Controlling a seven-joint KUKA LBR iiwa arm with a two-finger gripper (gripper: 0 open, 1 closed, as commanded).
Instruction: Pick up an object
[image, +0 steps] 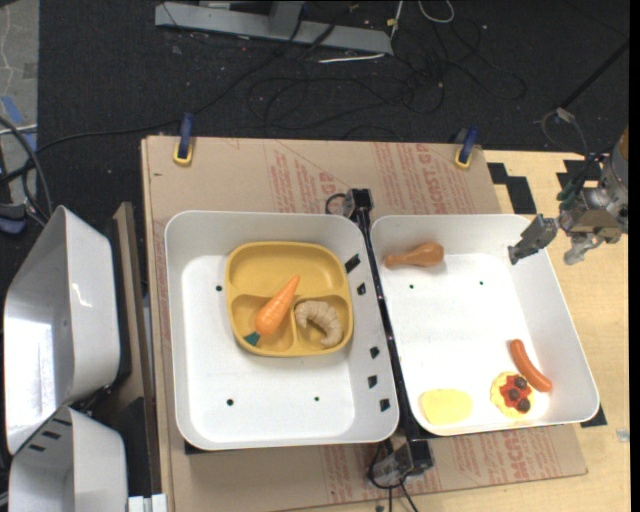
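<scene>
My gripper (546, 254) hangs over the right bin's (470, 320) far right corner, open with nothing between its fingers. A brown drumstick (415, 257) lies at the far side of that bin, left of the gripper. A red sausage (530, 365), a small topped tart (514, 393) and a flat yellow disc (445, 405) lie along the bin's near right part. In the left bin (200, 400) a yellow divided plate (240, 265) holds an orange carrot (277, 306) and a pale curled shrimp (321, 321).
The two bins sit side by side on a brown board (300, 170), with a black divider strip (375, 300) between them. Blue-yellow clamps (183, 150) (465, 150) grip the board's far edge. White housings (60, 320) stand at the left.
</scene>
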